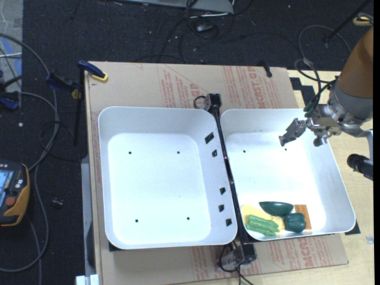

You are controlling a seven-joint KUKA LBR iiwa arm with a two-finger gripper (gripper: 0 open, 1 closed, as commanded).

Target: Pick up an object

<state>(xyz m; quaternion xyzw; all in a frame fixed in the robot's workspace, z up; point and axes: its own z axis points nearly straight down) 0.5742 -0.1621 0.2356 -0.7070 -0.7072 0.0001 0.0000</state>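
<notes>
Dark gripper (295, 132) hangs over the right bin (338, 177) near its far wall; whether its jaws are apart or together cannot be told. Bare white floor lies beneath it. Green objects (276, 216) cluster against the bin's near rim, well apart from the gripper. Left bin (107, 159) sits alongside.

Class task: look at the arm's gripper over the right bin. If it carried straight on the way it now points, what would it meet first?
Probably the bare white floor of the right bin, since the gripper points down-left, well short of the objects; depth is uncertain.
</notes>
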